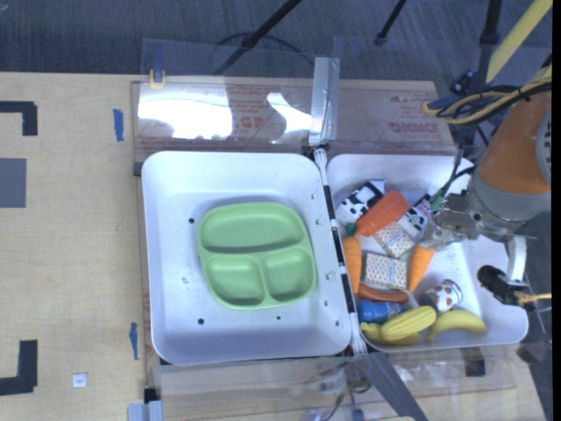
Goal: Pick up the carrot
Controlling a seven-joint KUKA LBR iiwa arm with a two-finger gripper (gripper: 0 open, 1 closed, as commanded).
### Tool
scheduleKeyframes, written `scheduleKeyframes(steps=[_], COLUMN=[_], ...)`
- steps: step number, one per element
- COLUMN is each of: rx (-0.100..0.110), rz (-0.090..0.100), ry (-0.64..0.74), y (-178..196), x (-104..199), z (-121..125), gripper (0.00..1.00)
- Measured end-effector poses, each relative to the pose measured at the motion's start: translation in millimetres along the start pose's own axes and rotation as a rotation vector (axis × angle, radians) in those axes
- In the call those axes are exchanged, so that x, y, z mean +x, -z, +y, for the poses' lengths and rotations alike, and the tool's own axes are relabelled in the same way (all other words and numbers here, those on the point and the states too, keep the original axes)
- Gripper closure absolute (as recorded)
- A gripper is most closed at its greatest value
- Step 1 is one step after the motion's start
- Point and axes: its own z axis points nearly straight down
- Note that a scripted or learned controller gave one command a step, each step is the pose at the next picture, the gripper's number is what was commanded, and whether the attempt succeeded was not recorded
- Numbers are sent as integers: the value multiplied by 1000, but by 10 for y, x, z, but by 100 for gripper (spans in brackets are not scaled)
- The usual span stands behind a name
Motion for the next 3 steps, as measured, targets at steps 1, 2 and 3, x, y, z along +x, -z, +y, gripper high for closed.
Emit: scheduleKeyframes(steps=[1, 2, 3], rx=[0, -5, -9], rz=[0, 1, 0], ry=[0, 125, 122], y=[-1, -393, -293], x=[0, -263, -275], z=[-1, -167, -154], gripper=[0, 0, 100])
